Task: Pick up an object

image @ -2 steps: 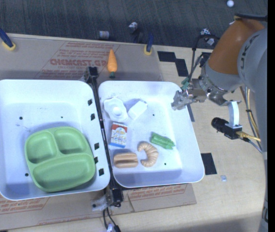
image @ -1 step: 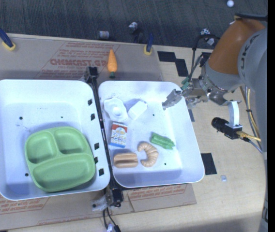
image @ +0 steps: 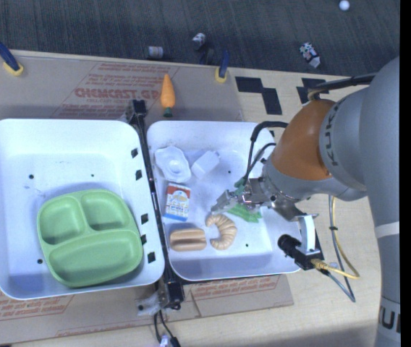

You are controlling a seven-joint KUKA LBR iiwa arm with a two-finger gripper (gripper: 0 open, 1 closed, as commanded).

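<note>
Down in the right bin, the pincer hangs just above the croissant, beside a green scrap; whether it is parted or holding anything I cannot tell. Likely the reach; next, a clean descent onto the croissant.

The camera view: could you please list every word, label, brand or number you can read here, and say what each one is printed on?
"CHEMCAST GP", red, cut off at its end by the carrot: on the cardboard sheet above the left bin.
Smaller red lines around it and along the cardboard's lower edge: too blurred to read.
Small carton in the right bin: printed front, too small to read.
</note>
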